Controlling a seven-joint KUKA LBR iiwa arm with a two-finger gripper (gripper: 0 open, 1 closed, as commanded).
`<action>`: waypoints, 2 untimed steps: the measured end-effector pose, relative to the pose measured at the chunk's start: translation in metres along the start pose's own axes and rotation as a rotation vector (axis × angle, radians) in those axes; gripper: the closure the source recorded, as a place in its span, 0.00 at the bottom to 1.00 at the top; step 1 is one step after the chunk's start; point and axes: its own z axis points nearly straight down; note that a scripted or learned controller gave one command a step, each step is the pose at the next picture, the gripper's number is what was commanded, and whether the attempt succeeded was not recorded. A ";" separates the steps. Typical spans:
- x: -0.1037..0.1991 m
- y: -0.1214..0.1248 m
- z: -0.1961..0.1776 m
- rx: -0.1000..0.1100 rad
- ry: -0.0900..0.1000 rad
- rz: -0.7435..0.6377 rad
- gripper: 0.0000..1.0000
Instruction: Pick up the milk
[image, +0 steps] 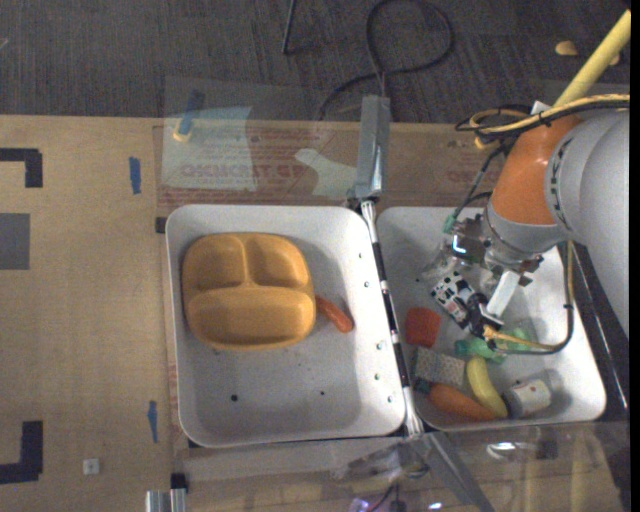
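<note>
1 arm (545, 190) hangs close over the milk (456, 296).

Two white bins stand side by side: the left bin (200, 400), well apart from the gripper (478, 283), and the right bin (415, 250), beneath it. There is one milk carton (456, 296), cow-patterned, right at the gripper. The carrots number two: the first carrot (460, 402) in the bin under the gripper, the second carrot (335, 315) in the other bin. One banana (485, 385), one red piece (422, 325), one green piece (478, 348), one speckled block (440, 367) and one grey can (530, 395) lie near the gripper. One yellow divided plate (245, 290) lies well apart from it. That makes seven loose things in the right bin and two in the left.
</note>
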 end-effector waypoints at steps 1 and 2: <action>-0.002 0.003 -0.012 -0.007 0.002 0.005 1.00; -0.002 0.002 -0.012 -0.006 0.002 0.005 0.00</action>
